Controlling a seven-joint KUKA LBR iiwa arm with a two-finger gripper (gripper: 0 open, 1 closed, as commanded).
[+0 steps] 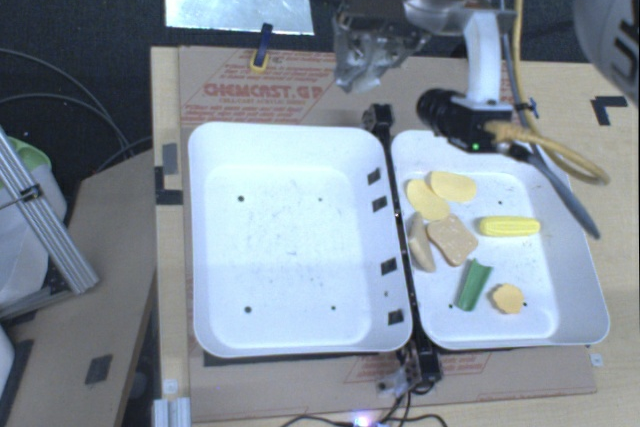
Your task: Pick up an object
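Two shallow white bins sit side by side on the bench. The left bin (285,235) fills the middle of the frame, its floor bare but for small dark marks. The right bin (570,305), at lower right, holds the loose items: two pale yellow discs (440,193) overlapping near its upper left, a tan bread slice (452,239) just below them, a pale wedge (421,250) touching the slice beside the bin's left wall, a yellow corn cob (509,227) to the right, a green stick (472,284) lower down, and a small orange-yellow piece (508,298) just beside it. The gripper (365,63) hangs at upper centre, above the bench behind the bins, well apart from every item; whether it is apart or together cannot be told.
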